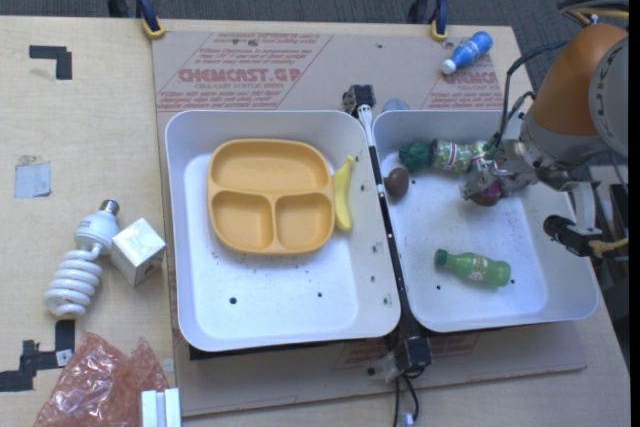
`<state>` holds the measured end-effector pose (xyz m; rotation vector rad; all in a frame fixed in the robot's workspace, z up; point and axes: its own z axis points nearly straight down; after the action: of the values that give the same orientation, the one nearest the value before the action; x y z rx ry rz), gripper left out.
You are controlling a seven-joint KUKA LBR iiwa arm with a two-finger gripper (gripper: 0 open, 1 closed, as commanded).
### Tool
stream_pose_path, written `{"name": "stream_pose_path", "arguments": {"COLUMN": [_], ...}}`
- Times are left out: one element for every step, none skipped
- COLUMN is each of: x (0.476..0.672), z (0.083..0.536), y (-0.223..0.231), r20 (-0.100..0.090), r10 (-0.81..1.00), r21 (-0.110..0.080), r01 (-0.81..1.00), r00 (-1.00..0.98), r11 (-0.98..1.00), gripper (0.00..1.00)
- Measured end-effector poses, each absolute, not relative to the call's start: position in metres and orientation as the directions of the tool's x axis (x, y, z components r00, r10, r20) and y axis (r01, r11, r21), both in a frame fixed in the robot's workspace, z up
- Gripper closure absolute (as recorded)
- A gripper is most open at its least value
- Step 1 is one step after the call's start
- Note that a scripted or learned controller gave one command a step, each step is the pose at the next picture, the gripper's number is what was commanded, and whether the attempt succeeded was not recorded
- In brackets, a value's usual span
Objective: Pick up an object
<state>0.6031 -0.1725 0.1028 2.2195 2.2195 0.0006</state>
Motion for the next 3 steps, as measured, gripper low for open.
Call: {"name": "stream_pose_path", "arguments": {"x": [0.636,0.630,0.596], "z": [0.174,0.202,0.192], "y": [-0.143,-0.109,-0.050], "r20": [-0.001,-0.001,-0.001], "r10": [1.000,1.000,1.000], "r21": [0.001,-0.001,-0.001], "r01": [1.000,1.000,1.000], "r00": [-0.002,-0.002,-0.001], "r11": [0.002,0.002,0.001], "gripper": [1.00,1.00,1.00]}}
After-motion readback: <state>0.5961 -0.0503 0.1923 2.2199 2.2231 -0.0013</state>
